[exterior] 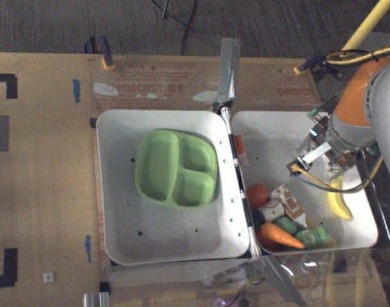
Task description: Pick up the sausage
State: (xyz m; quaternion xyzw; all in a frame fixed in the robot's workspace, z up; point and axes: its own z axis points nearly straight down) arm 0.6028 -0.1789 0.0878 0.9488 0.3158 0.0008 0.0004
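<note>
The sausage [240, 149] is a small slender red-brown piece lying against the left wall of the right bin [272, 133], near its far end. My gripper [336, 160] hangs over the right side of that bin, well to the right of the sausage and just above the banana [339, 201]. Nothing shows in its grasp.
A green divided plate [177, 168] lies in the left bin [118, 222]. At the near end of the right bin sit a red tomato [257, 194], a small carton [286, 203], an orange carrot [281, 235] and two green pieces [315, 236]. Bare floor lies between sausage and gripper.
</note>
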